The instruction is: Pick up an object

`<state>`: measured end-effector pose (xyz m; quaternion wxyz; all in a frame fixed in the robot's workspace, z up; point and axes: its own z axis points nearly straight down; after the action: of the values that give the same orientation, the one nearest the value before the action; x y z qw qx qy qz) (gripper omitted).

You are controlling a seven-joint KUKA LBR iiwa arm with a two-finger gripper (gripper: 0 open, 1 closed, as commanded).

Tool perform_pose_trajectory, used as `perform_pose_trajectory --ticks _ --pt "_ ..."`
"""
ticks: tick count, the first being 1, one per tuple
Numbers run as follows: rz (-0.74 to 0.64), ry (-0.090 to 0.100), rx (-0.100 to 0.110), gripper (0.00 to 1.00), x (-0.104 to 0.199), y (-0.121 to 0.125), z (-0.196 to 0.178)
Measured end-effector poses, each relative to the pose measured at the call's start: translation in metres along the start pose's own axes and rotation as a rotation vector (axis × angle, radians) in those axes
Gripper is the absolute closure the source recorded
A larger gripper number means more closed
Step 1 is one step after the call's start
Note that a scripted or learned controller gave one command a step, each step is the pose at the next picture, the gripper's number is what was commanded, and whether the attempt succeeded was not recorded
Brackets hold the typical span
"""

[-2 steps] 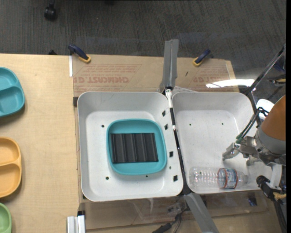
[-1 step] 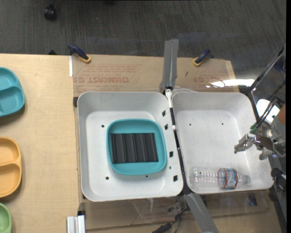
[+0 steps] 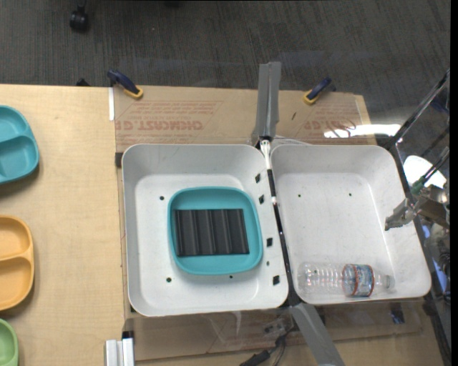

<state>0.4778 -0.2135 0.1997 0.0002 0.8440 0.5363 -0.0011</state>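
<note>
Camera view, nearest edge first: a green plate (image 3: 5, 344) pokes in at the bottom-left corner of the wooden bench (image 3: 64, 214), w/ an orange divided plate (image 3: 13, 261) just behind it

Clear plastic bottle (image 3: 343, 279), blue label round its middle, lies on its side in the right bin (image 3: 329, 207). It sits along the near wall, toward the near-right corner, long axis running left-right. Nothing touches it

Left bin (image 3: 143, 236) sits wall to wall w/ the right one and holds a teal tray (image 3: 215, 268) roughly in its centre, flat. A dark ridged insert (image 3: 212, 232) fills the tray's inside

Gripper (image 3: 401, 216) shows at the right bin's right wall, about halfway back, reaching in from the view's right. It's farther back than the bottle & clearly apart from it, w/ nothing seen in its grasp. It's small & partly lost against bright clutter, so can't tell if it's spread or closed

Farther back on the left, a teal divided plate (image 3: 14, 154) is cut by the frame edge. Behind the bins lies brown cardboard (image 3: 172, 118) w/ red print, pinned by two clamps (image 3: 125, 83) (image 3: 317, 90) at its far edge. A grey bar (image 3: 268, 100) runs back from the seam btwn the bins. Beyond that, dark carpet (image 3: 215, 36) w/ a black caster (image 3: 79, 18) at top left
</note>
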Motion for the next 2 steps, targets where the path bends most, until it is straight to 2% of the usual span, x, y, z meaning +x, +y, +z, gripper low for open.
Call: perform_pose_trajectory --ticks 1,2 --pt "-0.108 0.001 0.003 0.0 0.03 -0.015 0.106" --pt "0.099 0.0 0.001 0.0 0.004 -0.002 0.024"
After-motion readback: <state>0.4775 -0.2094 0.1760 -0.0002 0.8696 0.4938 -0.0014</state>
